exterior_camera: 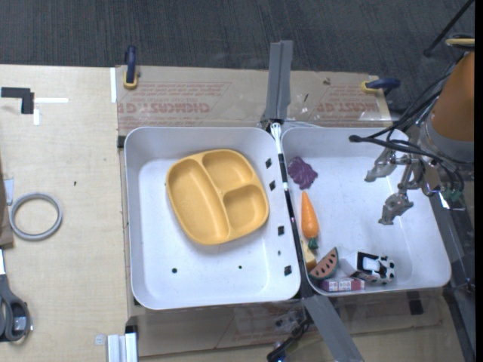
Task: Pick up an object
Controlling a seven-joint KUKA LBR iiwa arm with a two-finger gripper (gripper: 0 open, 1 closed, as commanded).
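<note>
The right bin (355,157) holds a purple grape bunch (302,173), an orange carrot (309,215), a watermelon slice (325,265), a pink box (341,284) and a black-and-white toy (375,268). My gripper (383,191) hangs over the right half of that bin, above bare floor. It is open with nothing between its fingers (392,208). The toy lies below it toward the bin's front edge, and the carrot is well to its left. A yellow divided plate (217,195) lies in the left bin (151,262).
A grey divider (281,89) runs between the two bins. On the bench at the left lie a grey tape roll (34,216) and scissors (11,315). Blue-handled clamps (130,66) (385,85) sit at the cardboard's back edge.
</note>
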